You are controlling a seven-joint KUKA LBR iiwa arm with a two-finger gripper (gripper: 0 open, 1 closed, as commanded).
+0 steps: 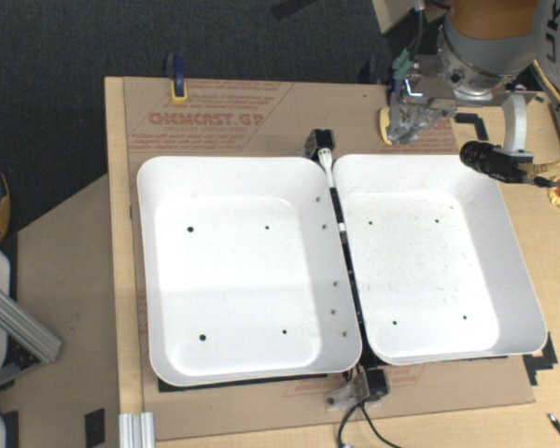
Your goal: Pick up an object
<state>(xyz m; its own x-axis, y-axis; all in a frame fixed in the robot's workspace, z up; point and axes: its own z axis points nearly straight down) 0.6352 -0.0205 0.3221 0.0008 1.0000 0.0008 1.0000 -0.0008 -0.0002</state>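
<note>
Sitting side by side, left bin [168, 213] and right bin [504, 250]

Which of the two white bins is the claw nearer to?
The right bin; the claw hangs just past its far left corner, while the left bin lies across the divider.

The desk [65, 250] carries a brown cardboard sheet [224, 110] printed with red lettering. Two shallow white bins lie side by side on it, the left bin [233, 269] and the right bin [429, 255] touching along a dark strip. What looks like a blue-and-yellow clamp [176, 75] grips the sheet's far edge.
</note>
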